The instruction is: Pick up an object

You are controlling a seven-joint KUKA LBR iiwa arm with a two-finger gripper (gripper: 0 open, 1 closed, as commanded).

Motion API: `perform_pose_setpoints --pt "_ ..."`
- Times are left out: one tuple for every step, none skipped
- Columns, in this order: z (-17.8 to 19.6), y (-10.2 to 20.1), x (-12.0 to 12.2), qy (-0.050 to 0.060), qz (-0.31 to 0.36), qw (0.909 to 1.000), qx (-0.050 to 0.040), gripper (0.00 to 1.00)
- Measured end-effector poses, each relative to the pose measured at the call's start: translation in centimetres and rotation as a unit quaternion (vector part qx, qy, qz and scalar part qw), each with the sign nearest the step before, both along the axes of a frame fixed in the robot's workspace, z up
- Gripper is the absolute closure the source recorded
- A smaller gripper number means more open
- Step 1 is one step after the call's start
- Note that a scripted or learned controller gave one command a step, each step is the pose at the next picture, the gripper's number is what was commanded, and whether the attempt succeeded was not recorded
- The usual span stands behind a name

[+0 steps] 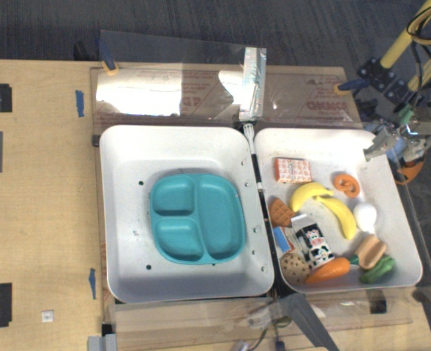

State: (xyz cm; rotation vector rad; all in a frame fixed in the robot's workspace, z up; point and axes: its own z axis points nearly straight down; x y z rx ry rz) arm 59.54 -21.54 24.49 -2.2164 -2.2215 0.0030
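**Tool parked at the rim, toys waiting in the right bin**

From my seat, the left bin (120, 159) carries a teal divided tray (198, 218) at its centre, kept apart, I judge, as a drop spot. The right bin (325, 143) crowds the candidates together: cracker box (293, 170) at 11 o'clock, banana (326, 203) central, carrot (328, 269) at 6. The tool (392, 139) hovers at that bin's 2 o'clock corner; I cannot tell its state. The counter (39, 196) is pale wood with tape marks, dark carpet beyond.

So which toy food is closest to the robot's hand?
The orange pretzel. It lies near the right bin's upper right, just left of the gripper; the other foods lie farther off.
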Motion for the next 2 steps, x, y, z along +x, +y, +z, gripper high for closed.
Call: perform_pose_setpoints --pt "-13.5 8.5 0.2 -0.010 0.058 0.9983 -0.0023 0.00" --pt "-15.9 5.2 -7.7 -0.004 0.109 0.9940 -0.0017 0.00"
